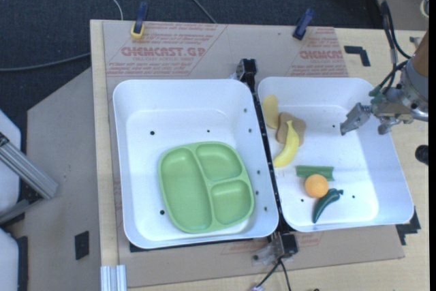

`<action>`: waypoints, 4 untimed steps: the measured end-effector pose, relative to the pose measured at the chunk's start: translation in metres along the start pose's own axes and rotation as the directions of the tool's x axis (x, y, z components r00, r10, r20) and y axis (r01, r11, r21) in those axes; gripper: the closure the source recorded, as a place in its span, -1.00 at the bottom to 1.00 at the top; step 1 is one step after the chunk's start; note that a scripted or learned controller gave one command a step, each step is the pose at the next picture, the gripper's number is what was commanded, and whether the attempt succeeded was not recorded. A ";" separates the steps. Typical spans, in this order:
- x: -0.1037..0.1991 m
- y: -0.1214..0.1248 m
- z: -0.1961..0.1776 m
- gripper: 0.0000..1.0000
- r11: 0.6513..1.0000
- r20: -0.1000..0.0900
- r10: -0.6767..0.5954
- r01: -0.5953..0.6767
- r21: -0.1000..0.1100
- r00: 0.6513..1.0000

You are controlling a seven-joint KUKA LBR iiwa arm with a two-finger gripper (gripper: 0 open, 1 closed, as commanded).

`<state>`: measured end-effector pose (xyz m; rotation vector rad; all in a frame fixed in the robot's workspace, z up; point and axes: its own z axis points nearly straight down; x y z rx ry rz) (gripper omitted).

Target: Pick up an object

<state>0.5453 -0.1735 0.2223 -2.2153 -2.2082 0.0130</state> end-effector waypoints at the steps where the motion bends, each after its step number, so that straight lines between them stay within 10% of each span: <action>1: 0.000 0.003 -0.007 -1.00 1.000 0.003 -0.003 0.003 -0.013 1.000; 4: -0.004 0.007 0.133 -1.00 1.000 0.001 -0.003 0.003 -0.008 1.000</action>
